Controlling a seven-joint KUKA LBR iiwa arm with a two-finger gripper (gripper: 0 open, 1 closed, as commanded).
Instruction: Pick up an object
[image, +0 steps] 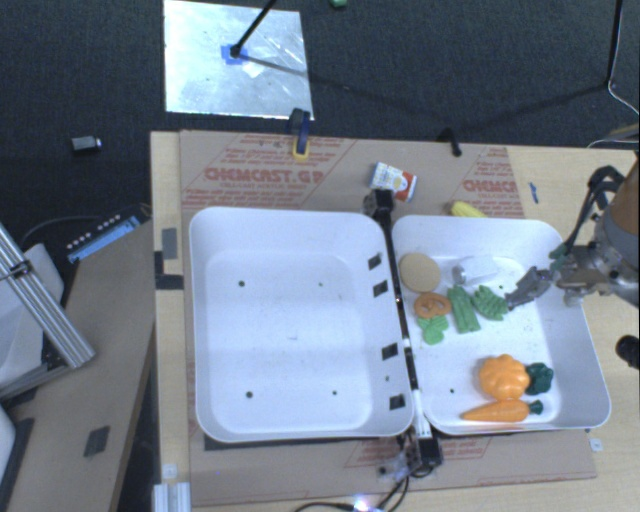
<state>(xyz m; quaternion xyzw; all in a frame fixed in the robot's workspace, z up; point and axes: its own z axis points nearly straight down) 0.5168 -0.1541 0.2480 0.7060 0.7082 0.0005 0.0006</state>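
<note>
The right bin (575, 350) holds several toy foods. A tan round piece (420, 270) lies at its upper left, with a pale clear item (478, 268) beside it. Below them are an orange slice (432, 305), a green stick (463, 310), a ridged green piece (490, 302) and a small green bit (432, 333). Lower down sit an orange pumpkin (503, 376), a dark green broccoli (540, 377) and a carrot (497, 410). My gripper (520, 291) reaches in from the right, slanting down-left, its tip just right of the ridged green piece. Nothing shows held in it.
The left bin (290, 330) lies beside the right one, joined by a black hinge strip (400, 330). A yellow item (466, 210) rests just behind the right bin's far rim. A small carton (393, 180) stands on the cardboard behind the bins.
</note>
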